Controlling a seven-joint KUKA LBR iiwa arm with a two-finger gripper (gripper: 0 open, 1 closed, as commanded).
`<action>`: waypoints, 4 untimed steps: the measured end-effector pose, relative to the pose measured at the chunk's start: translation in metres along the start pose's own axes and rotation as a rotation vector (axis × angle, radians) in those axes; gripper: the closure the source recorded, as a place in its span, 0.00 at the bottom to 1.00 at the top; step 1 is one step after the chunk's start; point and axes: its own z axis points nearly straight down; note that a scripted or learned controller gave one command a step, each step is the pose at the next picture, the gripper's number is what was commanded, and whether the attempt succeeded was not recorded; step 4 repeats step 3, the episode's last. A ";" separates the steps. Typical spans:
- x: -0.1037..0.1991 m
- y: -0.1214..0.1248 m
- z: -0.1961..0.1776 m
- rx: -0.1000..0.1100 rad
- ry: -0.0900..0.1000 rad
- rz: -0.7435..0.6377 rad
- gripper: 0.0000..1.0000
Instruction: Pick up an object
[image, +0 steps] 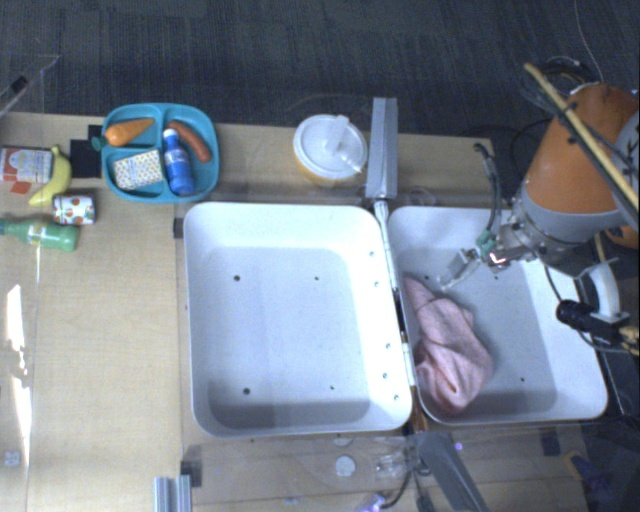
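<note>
A crumpled pink cloth (447, 345) lies in the right bin (560, 390), against its left wall and reaching toward the front. The gripper (452, 274) hangs low over the back left part of that bin. It sits just above and behind the cloth's top edge and is tilted down to the left. The grey arm with its orange band (570, 165) comes in from the right. The gripper is too small and slanted here to judge its state, and nothing shows in it.
The left bin (290, 320) stands beside the right one, with a metal rail (381, 150) behind their shared wall. Behind the bins are a yellow-and-white lidded tub (329, 148) and a blue tray of toy food (160, 152). A banana (52, 178), can (74, 209) and green bottle (40, 234) lie far left.
</note>
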 end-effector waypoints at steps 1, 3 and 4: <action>-0.001 -0.037 0.114 -0.010 -0.004 -0.139 0.00; 0.014 0.046 0.026 -0.002 -0.001 0.102 1.00; 0.014 0.046 0.026 -0.002 -0.001 0.102 1.00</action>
